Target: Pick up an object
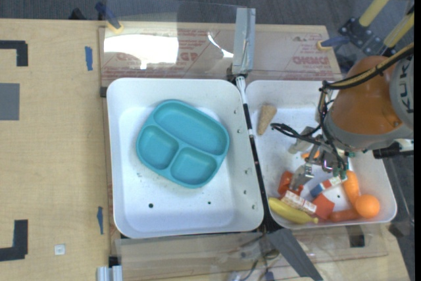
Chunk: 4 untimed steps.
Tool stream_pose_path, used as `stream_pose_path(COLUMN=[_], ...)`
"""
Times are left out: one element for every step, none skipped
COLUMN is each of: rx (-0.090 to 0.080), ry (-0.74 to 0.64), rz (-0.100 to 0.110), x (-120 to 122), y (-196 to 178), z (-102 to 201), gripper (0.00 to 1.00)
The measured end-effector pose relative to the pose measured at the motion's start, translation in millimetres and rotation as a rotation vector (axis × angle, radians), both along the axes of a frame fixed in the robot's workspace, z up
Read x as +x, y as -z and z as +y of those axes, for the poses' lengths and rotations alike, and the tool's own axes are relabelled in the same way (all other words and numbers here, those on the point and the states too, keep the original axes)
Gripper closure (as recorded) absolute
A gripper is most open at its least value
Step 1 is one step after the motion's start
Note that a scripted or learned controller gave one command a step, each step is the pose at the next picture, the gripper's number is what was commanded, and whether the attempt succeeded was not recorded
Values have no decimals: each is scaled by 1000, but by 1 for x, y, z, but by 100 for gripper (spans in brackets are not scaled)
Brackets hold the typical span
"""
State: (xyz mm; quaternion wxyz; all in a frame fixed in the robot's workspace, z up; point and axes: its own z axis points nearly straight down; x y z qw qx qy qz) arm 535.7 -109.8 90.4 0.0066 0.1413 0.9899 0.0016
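Toy food — a banana [291, 210], an orange [368, 206] and red pieces [288, 182] — lies heaped at the near end of the right bin [283, 99], with the gripper [314, 168] low over the pile; whether it is open or closed cannot be told. A clean pick likely means singling out one piece. A blue divided plate [183, 143] sits in the left bin [125, 141].

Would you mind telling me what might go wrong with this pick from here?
1. The gripper sits over a tight pile: banana, orange and small red pieces lie packed together, so it may nudge or pinch two at once.
2. The pile hugs the right bin's front wall, leaving little room.
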Motion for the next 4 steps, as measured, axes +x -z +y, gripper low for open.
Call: stream_pose_path(rx=[0, -1, -3, -3], ry=[0, 148, 113, 103], rz=[0, -3, -7, 4], x=[0, -20, -50, -2], y=[0, 0, -1, -23], z=[0, 0, 4, -38], gripper=[0, 0, 0, 0])
